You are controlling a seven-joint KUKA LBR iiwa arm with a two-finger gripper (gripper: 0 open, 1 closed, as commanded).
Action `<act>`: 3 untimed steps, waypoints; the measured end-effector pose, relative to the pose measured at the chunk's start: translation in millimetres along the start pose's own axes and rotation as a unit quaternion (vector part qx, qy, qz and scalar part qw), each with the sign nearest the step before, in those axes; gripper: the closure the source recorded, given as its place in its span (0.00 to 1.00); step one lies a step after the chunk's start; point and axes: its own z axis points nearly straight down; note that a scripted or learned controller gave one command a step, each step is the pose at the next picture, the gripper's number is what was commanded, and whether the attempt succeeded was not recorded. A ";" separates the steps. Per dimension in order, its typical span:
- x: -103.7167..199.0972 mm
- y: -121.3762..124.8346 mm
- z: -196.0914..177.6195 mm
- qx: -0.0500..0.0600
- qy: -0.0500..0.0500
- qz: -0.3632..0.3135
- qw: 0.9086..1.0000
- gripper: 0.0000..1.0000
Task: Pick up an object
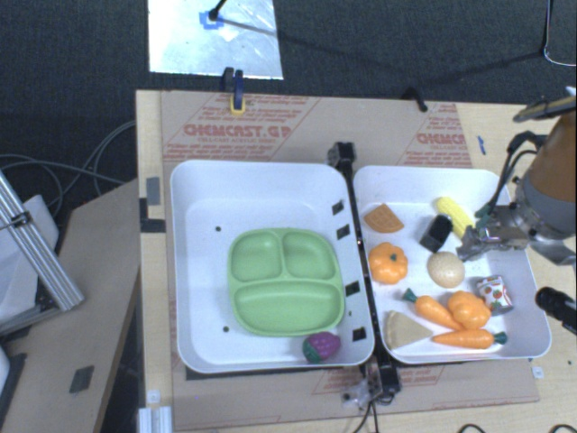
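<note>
In the right bin (514,345): hand (476,242) hovering over the egg (444,270), grip state unclear; toy foods lying around.

my count: two white bins (194,242), side by side. one green divided plate (286,280) and one purple grape bunch (321,346) in left bin. in right bin: two carrots (433,310), one small pumpkin (388,264), one orange pepper (469,309), one corn cob (453,213), one beige round piece (444,269), one pale wedge (407,329), one brown chip-like slice (383,217), one black block (436,233), one small patterned carton (492,293).
</note>
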 end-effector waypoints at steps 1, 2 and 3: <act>42.0 -8.1 3.7 0.001 -0.001 0.001 1.000 1.00; 98.8 -7.8 3.8 0.001 0.000 0.000 1.000 1.00; 90.1 -19.5 9.1 0.001 -0.001 0.004 1.000 1.00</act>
